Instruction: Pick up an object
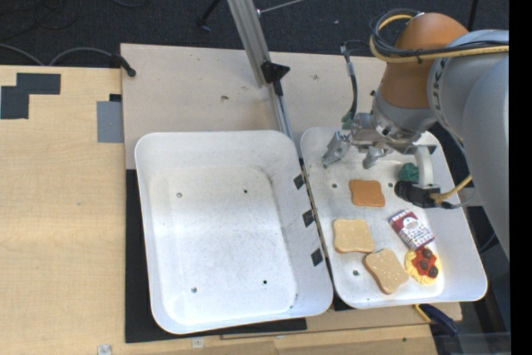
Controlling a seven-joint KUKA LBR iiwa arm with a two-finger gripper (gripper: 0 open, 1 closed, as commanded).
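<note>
Look at the claw (pixel 353 152) first: it hangs over the far end of the right bin (pixel 320 147), near that bin's far left corner, and you can see its two metal fingers (pixel 335 152) splayed wide apart. Nothing sits between them; bare white bin floor shows in the gap, so the claw grips nothing. You cannot tell from this slant whether the fingertips touch the floor or hover just above it.

The things you could pick all lie in the right bin, toward its near and right side. The round brown piece (pixel 366 194) is the closest, just near-side of the claw and apart from it. Closer to the near edge you see two toast slices, one (pixel 354 235) beside the bin's left wall and the other (pixel 386 270) near the near edge. A red and white packet (pixel 410 229) lies by the right edge, with a yellow piece topped with red berries (pixel 424 265) just beyond it toward the near right corner. A small green object (pixel 408 172) sits under the arm's wrist, by the right edge.

The left bin (pixel 150 179) stands alongside, touching the right bin.
</note>
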